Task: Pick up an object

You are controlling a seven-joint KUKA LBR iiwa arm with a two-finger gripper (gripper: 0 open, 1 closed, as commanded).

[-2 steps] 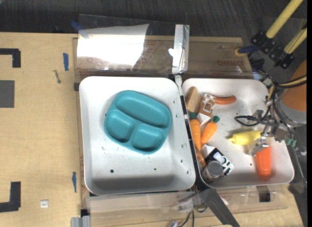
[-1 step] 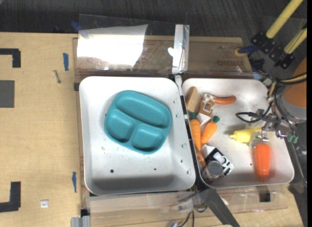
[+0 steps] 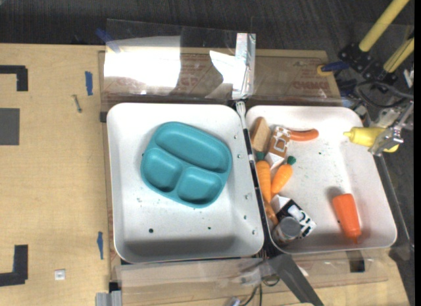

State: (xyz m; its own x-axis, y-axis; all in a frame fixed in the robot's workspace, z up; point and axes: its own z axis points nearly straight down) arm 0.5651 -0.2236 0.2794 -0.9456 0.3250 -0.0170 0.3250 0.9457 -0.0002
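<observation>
At the right bin's far right rim (image 3: 388, 186): gripper (image 3: 385, 141) sits by a yellow plastic piece (image 3: 360, 135), grip unreadable, cannot tell | progress: nothing visibly lifted, pick left | right bin: smooth orange cylinder (image 3: 346, 214), glossy toy carrots (image 3: 275, 178), tan block (image 3: 260, 135) | left bin: teal moulded divided plate (image 3: 186, 162).

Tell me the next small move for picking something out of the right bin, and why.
Probably bring the tool, now at the right bin's right rim, down and left over the lone orange cylinder-shaped piece. That piece lies apart with bare floor around it, while the two orange toy carrots and the black-and-white toy crowd against the left wall, which would make a clean grasp harder.
</observation>
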